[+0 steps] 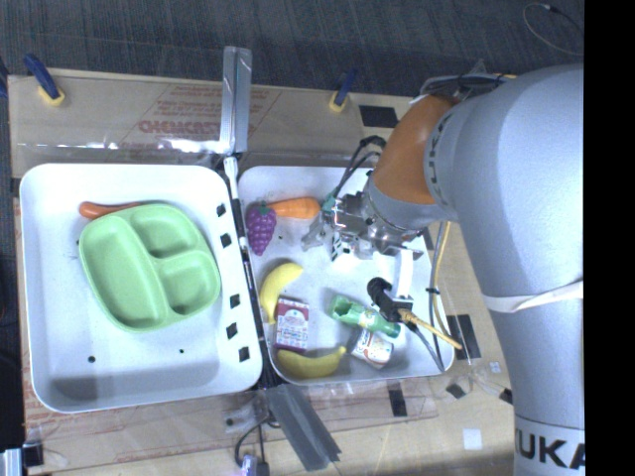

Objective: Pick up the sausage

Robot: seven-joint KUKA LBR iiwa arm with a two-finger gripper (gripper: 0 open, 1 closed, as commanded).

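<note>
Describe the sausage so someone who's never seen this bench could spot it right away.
Look in the left bin, which holds a green divided plate. The sausage lies just past the plate's far edge, partly tucked behind it. It is thin and orange-brown, the one other item in that bin.

A: What does the arm (516, 216) look like?
B: Big, smooth, rounded shells in pale grey, with a thin seam line curving across the lower segment (531, 300)

A: Any colour on it?
B: A broad orange band (409, 162) wraps the section above the wrist

A: Markings?
B: Dark letters, "UKA" readable, on the base (551, 454) near the lower right

A: And the wrist end?
B: A cluttered metallic head (362, 228) with small silvery and dark parts; black cables (349, 172) loop beside it, and a yellowish cable (442, 246) runs down its flank
</note>
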